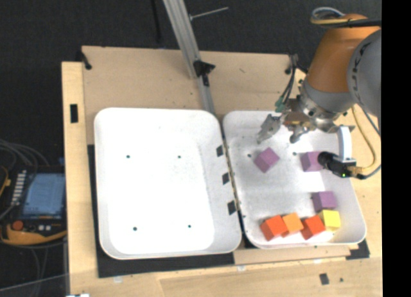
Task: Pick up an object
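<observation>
2 fingers of the claw (280,131) spread wide, grasping nothing, near the right bin's (247,122) back edge. 1 purple cube (266,159) lies just below them.

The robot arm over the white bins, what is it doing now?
The gripper hangs open over the right bin, just above a purple block, holding nothing. Two more purple blocks lie nearby, and orange, red and yellow blocks line the near edge. The left bin holds no blocks.
</observation>
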Robot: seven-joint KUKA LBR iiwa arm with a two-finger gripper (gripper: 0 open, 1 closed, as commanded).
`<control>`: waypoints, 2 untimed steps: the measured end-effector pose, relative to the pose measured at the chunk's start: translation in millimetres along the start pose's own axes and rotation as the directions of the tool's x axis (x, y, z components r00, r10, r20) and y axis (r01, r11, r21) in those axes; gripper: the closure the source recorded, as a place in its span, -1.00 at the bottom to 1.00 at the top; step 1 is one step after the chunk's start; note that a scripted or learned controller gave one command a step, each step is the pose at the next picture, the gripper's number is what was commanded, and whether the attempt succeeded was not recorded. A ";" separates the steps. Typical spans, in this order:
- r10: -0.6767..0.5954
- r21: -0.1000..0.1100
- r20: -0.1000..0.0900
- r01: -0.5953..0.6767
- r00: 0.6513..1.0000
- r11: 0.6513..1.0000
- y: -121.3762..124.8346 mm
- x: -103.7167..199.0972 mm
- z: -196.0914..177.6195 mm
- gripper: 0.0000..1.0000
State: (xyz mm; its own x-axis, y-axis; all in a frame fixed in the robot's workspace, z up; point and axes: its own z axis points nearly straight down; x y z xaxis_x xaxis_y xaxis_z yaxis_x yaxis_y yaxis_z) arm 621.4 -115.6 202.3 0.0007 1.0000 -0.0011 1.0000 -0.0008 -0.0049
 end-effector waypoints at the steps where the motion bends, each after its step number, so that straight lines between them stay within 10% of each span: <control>1: -0.001 0.000 0.000 0.001 1.000 1.000 3.0 7.3 57.5 -1.00; 2: 0.001 -0.010 0.004 -0.001 1.000 1.000 4.7 5.3 104.9 -1.00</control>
State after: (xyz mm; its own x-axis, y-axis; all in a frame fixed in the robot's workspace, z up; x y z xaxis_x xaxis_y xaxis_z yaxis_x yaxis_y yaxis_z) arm 625.6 -110.4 97.4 0.0022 1.0000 -0.0046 1.0000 -0.0022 0.0054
